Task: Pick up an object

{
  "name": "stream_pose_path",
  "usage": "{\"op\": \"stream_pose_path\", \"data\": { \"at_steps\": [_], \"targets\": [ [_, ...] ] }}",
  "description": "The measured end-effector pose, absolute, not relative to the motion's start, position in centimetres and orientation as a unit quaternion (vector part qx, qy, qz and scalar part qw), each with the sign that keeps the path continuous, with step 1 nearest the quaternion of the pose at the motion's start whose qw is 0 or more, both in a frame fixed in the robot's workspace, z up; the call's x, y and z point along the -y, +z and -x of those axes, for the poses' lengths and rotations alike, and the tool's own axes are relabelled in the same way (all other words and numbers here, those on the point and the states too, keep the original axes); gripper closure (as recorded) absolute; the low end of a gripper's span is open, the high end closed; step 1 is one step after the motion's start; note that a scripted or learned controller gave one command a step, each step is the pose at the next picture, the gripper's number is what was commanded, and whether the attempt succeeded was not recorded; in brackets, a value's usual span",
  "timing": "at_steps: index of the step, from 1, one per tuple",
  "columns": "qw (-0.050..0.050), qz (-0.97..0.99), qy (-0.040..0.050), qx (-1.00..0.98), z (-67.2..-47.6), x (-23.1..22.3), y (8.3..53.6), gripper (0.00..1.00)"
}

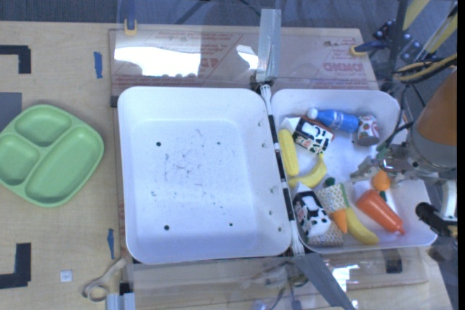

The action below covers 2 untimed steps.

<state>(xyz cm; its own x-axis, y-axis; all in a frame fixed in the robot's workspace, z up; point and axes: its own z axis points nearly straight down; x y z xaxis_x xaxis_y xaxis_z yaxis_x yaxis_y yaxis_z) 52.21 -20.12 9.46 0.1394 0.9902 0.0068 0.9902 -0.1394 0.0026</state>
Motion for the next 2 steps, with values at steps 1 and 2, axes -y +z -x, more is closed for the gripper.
{"op": "stream_pose_path", "data": {
  "at_steps": [1, 2],
  "targets": [
    [0.000, 0.756, -0.0022, 0.655, -52.1, 20.3, 10.4, 1.00],
    [0.000, 0.789, 0.0000, 0.614, -57.5, 14.3, 19.8, 1.00]
  ]
}}
